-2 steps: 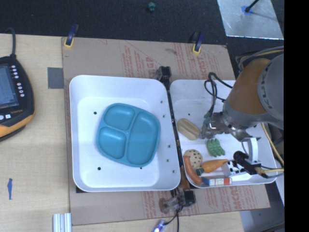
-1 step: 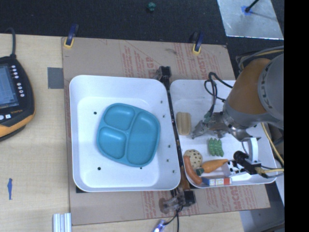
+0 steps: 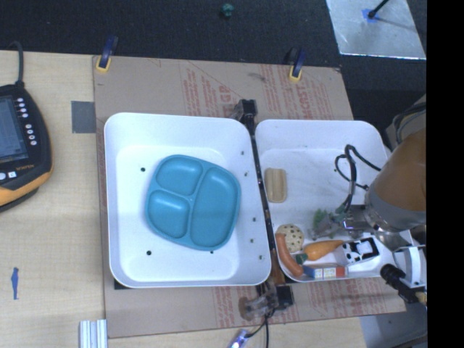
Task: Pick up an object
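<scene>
Two white bins sit side by side on the surface (image 3: 58, 223), with a black-and-orange handheld controller (image 3: 18, 147) at the far left edge. Left bin (image 3: 116, 194) holds a blue divided plate (image 3: 193, 202), lying flat near its middle. Right bin (image 3: 319, 133) has a small tan block (image 3: 275, 185) close to the shared wall and — crowded into its near corner — a speckled ball (image 3: 291, 234), a red sausage (image 3: 285, 258) and an orange carrot (image 3: 324, 249). The tool (image 3: 353, 232) hangs low just right of the carrot; its state cannot be made out.
</scene>
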Controlling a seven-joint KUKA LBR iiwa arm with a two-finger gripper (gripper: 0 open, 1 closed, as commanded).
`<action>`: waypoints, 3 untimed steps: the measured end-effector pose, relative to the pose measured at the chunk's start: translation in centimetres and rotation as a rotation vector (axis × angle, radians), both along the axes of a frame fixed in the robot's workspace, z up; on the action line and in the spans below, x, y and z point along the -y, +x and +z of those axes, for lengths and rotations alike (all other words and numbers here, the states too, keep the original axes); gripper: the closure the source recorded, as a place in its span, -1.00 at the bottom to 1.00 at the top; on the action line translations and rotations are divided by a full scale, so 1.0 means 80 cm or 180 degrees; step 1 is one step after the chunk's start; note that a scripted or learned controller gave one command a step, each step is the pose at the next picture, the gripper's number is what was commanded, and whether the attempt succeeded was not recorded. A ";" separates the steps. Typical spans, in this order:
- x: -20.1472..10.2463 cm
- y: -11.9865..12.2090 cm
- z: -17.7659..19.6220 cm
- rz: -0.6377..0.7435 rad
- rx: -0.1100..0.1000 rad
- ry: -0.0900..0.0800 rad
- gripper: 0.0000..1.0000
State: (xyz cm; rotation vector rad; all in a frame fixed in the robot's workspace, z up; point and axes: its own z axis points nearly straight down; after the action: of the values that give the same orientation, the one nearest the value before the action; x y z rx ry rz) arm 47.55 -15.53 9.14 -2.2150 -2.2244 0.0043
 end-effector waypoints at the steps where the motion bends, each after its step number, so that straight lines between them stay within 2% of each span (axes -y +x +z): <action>1: -0.040 0.066 0.000 0.0010 0.0000 0.0000 -1.00; 2: -0.004 0.047 0.000 -0.0004 -0.0003 0.0004 -1.00; 3: -0.003 0.047 0.013 0.0000 -0.0008 0.0006 1.00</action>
State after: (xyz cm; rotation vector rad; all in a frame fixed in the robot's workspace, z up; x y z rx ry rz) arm 51.30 -15.31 10.15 -2.2129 -2.2222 0.0050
